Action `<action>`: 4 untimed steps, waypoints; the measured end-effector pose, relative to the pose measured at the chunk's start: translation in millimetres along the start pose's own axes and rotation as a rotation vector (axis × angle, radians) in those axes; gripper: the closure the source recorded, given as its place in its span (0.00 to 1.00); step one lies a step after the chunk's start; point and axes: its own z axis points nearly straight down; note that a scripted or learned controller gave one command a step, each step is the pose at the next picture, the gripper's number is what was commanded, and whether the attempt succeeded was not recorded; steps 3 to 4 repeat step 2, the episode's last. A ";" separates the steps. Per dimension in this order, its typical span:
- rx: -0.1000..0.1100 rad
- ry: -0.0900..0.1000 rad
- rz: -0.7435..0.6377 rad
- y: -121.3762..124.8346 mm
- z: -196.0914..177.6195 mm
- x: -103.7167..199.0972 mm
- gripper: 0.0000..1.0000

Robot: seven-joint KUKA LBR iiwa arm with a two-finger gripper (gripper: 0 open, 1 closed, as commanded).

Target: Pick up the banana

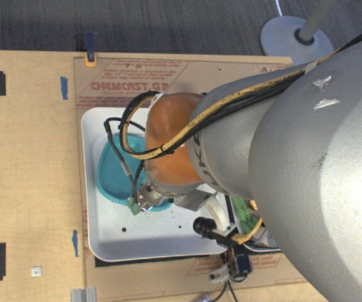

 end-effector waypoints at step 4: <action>-0.007 0.000 -0.219 -2.3 60.7 -7.7 1.00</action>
